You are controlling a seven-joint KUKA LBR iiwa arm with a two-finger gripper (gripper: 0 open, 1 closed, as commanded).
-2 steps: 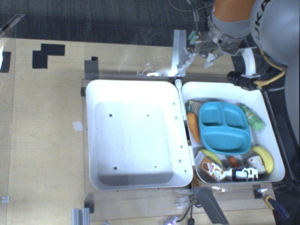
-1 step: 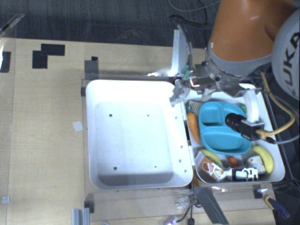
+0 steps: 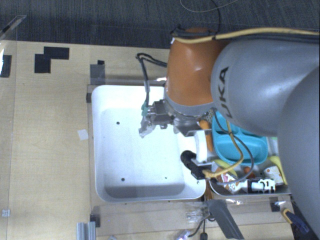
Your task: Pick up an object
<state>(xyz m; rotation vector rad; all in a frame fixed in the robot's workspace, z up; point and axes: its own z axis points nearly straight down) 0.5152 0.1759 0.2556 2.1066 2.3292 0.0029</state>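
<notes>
The hand (image 3: 146,125) hangs above the left bin (image 3: 100,149); its opening I cannot tell. Right of that bin, the blue bowl (image 3: 245,146) looks light, rigid, slick; grip its rim.

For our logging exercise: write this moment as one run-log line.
arm: grey KUKA arm with orange band over left white bin | end effector: nothing seen held | right bin: blue plastic tub, clutter

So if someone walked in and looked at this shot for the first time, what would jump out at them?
First the big grey arm with its orange band, reaching in from the right and covering much of the right bin. Next the bright turquoise container among the clutter in that bin, then the wide white left bin, with the claw above it.
</notes>
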